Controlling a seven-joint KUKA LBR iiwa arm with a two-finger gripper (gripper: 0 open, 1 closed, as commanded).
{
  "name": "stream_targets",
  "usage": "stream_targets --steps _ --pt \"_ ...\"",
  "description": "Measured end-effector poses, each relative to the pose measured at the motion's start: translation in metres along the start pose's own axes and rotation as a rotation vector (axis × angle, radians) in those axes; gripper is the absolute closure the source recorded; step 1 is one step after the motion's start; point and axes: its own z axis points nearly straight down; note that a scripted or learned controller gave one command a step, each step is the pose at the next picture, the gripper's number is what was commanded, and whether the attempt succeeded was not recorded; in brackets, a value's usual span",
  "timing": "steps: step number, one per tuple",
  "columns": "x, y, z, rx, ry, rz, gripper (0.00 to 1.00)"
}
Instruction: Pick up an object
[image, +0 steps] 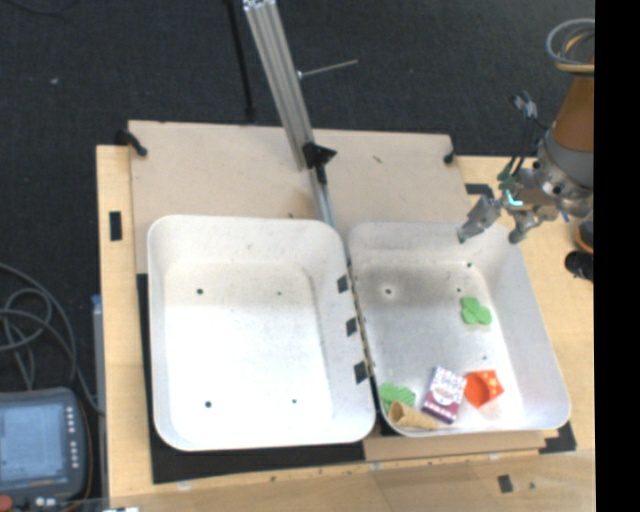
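The grey two-finger gripper (497, 227) hangs over the far right corner of the right-hand shallow white plastic bin (530, 300), its two fingers spread wide with nothing between them. Above it the arm's orange band (575, 118) shows at the bench's far right edge.

Down in that bin, the things lie well apart from the gripper. A small green crumpled object (476, 312) sits alone toward the right wall, about midway along it. The rest crowd the near edge: a bright orange-red block (483, 387) near the near right corner, a purple and white printed packet (444, 394) just beside it on the left, a tan cone-shaped piece (411, 415) touching the near rim, and a second green soft lump (395, 394) just beside the cone, close to the bin's left wall.

The left-hand white bin (250, 330) lies alongside, its rim touching the other bin's. A slanted silver metal rail (285, 85) rises from the bench's far edge between them.
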Motion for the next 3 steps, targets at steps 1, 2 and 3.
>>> stream_targets --steps 1,2,3 --pt "-0.001 0.001 -0.003 -0.004 -0.004 -0.003 0.00" --pt "-0.007 -0.007 0.043 0.000 -0.003 0.002 0.00" --pt "-0.011 -0.016 0.102 0.002 -0.002 0.004 0.00"
